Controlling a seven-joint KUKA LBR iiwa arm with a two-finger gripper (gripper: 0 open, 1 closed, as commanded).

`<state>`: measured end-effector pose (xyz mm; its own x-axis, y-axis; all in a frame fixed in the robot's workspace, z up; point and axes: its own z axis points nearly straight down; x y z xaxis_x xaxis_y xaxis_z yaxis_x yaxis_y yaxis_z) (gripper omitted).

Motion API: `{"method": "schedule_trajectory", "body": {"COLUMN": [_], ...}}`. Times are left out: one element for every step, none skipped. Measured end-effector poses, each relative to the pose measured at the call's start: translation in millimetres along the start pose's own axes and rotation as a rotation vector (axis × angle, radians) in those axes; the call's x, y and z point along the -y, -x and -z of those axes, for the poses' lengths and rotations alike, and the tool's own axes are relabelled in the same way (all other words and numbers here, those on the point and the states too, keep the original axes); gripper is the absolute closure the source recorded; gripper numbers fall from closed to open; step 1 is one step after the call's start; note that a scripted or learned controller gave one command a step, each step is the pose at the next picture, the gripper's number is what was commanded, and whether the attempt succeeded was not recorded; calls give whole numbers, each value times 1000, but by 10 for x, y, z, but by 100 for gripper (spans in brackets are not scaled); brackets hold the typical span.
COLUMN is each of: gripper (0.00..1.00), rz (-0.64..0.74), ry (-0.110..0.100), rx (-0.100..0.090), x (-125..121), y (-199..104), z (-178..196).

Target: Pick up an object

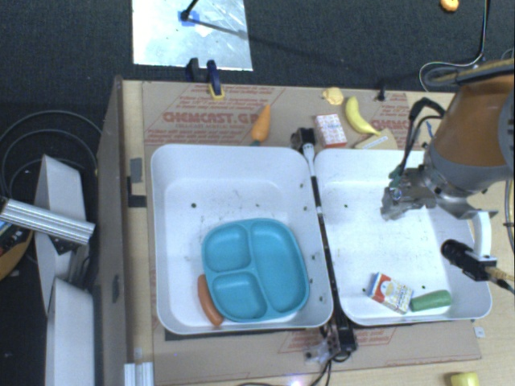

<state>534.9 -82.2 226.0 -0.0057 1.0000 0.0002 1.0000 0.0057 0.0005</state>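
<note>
Two small objects lie near the front wall of the right-hand bin [362, 232]: a red, white and blue carton [389, 292] and, just beside it toward the arm's side, a green cylinder-shaped piece [430, 300] (the pair look close to touching, though the view does not settle it). The gripper [397, 201] hangs over the middle of that same bin, farther back and well apart from both objects. Whether it is parted or closed cannot be told from this slant. Behind it the grey arm [471, 167], with its orange band, reaches in from the right edge.

The left-hand bin [173, 215] sits side by side with its neighbour along a dark seam. It holds a blue divided plate [253, 268] with three compartments, set toward the front. An orange sausage-shaped toy [209, 300] lies on the bin's floor just beside the plate's left front edge.

On the brown board [161, 119] behind the bins sit a carrot [260, 124], a small pink-and-white box [330, 129], a banana [358, 117] and a pale yellow lump [332, 96]. A blue clamp [212, 75] sits at the board's rear edge. Farther out, a small orange ball [449, 3] rests on the dark floor, and a shiny sheet [189, 22] lies beyond the bench.
</note>
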Motion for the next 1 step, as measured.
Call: {"method": "schedule_trajectory", "body": {"gripper": [100], "rz": [3], "ry": [6], "rx": [0], "x": [-524], "y": [-577], "z": [124]}}
